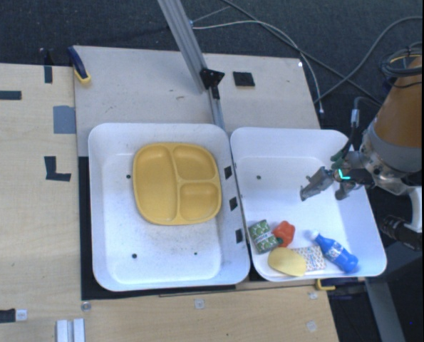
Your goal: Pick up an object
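Two white bins sit side by side on the bench. Left bin (pixel 105 212) holds a yellow divided plate (pixel 176 182). At the near edge of the right bin (pixel 283 144) lie a green packet (pixel 262 235), a red object (pixel 285 231), a yellow lemon-like object (pixel 288 262) and a blue bottle (pixel 335 252). The gripper (pixel 324 184) hovers above this bin with fingers apart, holding nothing.

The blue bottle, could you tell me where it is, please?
The blue bottle lies in the right bin's near right corner, beside the yellow lemon.
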